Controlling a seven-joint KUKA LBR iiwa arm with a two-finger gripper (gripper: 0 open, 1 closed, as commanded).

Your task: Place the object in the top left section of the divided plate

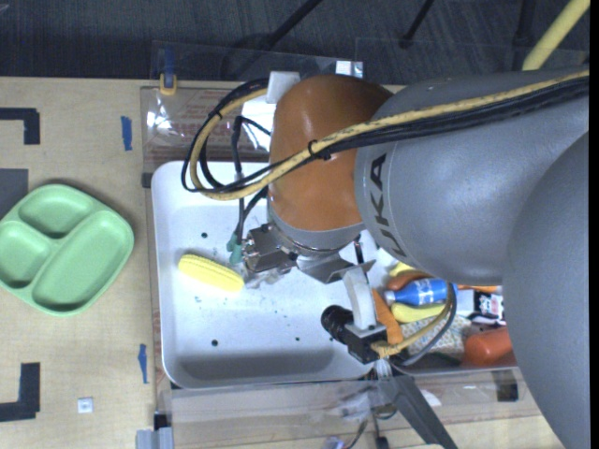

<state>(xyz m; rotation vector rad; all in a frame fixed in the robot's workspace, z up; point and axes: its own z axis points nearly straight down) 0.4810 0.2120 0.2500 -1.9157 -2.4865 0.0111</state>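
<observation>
the metal two-finger gripper (pixel 251 258) was seen just beside the yellow corn-shaped toy (pixel 211 273) in the shallow white bin (pixel 187 344). finger state could not be told. the green divided plate (pixel 62 247) lay well apart.

This is looking like a robotics lab. A big grey arm (pixel 468 176) with an orange band (pixel 318 152) is reaching in from the right over a white bin (pixel 187 344), trailing yellow and black cables (pixel 211 162). The bin is sitting on a pale wooden bench (pixel 75 120) that is carrying black corner marks (pixel 23 124) and bits of blue tape (pixel 125 132). Dark tripod legs (pixel 309 12) are standing at the far side.
</observation>
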